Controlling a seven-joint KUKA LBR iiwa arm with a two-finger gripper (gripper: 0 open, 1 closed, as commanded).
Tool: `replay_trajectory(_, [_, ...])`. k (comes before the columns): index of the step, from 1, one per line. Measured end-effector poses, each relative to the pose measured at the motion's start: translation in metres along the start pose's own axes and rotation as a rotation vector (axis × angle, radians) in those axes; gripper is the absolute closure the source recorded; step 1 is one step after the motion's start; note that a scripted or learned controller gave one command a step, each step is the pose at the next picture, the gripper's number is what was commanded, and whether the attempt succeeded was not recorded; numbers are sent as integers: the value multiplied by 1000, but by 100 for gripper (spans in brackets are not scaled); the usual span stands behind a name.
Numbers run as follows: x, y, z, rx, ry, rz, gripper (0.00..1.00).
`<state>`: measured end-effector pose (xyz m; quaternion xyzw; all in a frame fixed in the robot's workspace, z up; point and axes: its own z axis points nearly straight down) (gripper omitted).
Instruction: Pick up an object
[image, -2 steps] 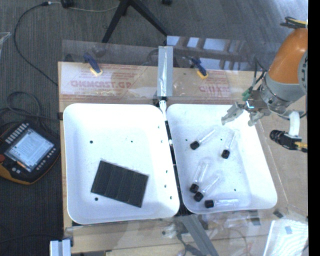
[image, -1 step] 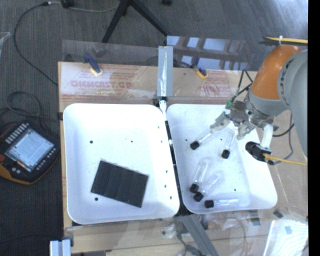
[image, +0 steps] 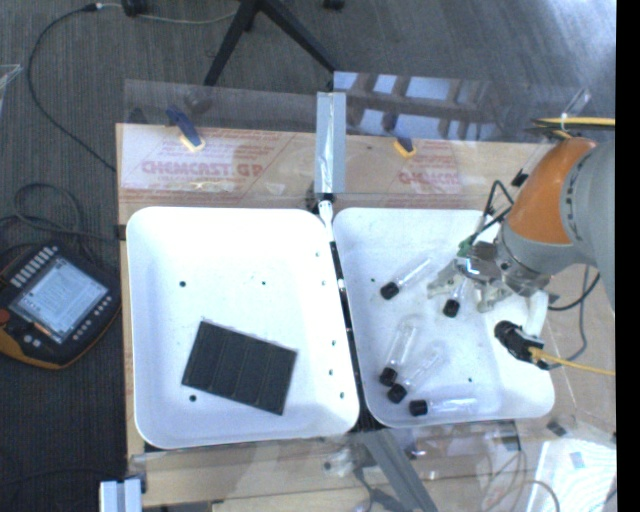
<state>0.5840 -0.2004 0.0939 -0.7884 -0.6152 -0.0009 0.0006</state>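
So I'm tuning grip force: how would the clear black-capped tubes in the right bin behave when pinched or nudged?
The tubes look round and lie flat, so a nudge would probably roll them. Their clear, glossy walls suggest a slippery, possibly brittle surface. They look small and light, so the pincer should need little force.

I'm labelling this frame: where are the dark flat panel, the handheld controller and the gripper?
dark flat panel (image: 240, 367), camera view, its middle.
handheld controller (image: 55, 300), camera view, its screen.
gripper (image: 470, 285), camera view, between its tips.

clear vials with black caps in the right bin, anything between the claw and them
Nothing visible. The claw hangs over the right white bin, right among the clear plastic vials with black caps; one cap lies just below its fingers, nothing covering it.
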Motion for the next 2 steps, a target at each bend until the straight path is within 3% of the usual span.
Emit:
replay_trajectory(1, [0,0,-9,2,0,0,100])
replay_trajectory(2, [36,47,-123,0,-6,62,100])
